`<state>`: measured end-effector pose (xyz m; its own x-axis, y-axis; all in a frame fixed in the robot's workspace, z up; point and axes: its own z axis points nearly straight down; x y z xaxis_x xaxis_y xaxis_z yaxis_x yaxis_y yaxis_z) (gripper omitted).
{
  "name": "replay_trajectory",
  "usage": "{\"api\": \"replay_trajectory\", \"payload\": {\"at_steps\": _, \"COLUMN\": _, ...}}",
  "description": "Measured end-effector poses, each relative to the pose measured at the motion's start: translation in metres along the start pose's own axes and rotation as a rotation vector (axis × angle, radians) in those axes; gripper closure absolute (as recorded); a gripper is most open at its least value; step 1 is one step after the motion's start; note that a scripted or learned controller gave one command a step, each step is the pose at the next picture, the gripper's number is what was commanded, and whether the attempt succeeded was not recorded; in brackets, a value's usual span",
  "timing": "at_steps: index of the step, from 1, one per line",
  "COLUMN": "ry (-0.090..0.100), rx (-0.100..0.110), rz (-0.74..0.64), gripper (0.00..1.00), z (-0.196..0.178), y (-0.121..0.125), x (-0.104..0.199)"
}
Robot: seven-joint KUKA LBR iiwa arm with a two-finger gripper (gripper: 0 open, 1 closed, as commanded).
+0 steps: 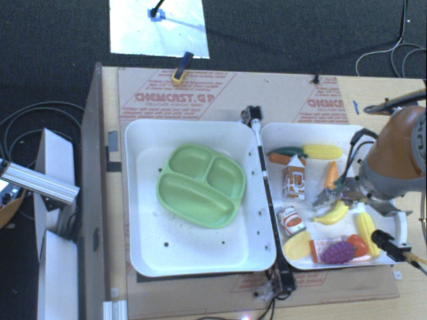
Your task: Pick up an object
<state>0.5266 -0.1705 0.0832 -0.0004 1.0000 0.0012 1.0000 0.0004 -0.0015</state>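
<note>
While the left bin (143, 245) carries just a green divided plate (201, 185) lying flat near its middle, the right bin (277, 135) is crowded with toy food. Along its far side lie a corn cob (322, 152) and, just beside it, a green and red pepper (285, 153). Below them a small milk carton (293, 181) stands near the wall shared by the two bins, with an orange carrot (331, 174) to its right. Nearer the front sit a red and white can (290, 220), a yellow round piece (297, 246), a bunch of purple grapes (337, 251) and a red tomato-like piece (358, 244) touching the grapes. A second yellow piece (366, 231) lies along the right side.

Reaching in from the right, the grey arm (400, 155) with its orange band lowers the tool (331, 199) into the middle of the right bin, just above a banana (331, 213) that lies curved on the bin floor. Whether the tool's fingers are spread or pressed together cannot be made out, nor whether they touch the banana. Both bins rest on a wooden surface (200, 92) printed with red lettering.
</note>
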Motion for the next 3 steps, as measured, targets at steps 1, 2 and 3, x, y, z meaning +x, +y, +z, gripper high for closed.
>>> {"api": "replay_trajectory", "payload": {"at_steps": 1, "ry": -0.002, "rx": -0.006, "rz": 0.0, "gripper": 1.0, "z": -0.012, "y": 0.003, "x": -0.001}}
{"api": "replay_trajectory", "payload": {"at_steps": 2, "ry": -0.001, "rx": -0.014, "rz": -0.011, "gripper": 1.0, "z": -0.129, "y": -0.005, "x": 0.063}}
{"api": "replay_trajectory", "payload": {"at_steps": 3, "ry": -0.001, "rx": -0.004, "rz": -0.008, "gripper": 1.0, "z": -0.123, "y": 0.007, "x": 0.107}}
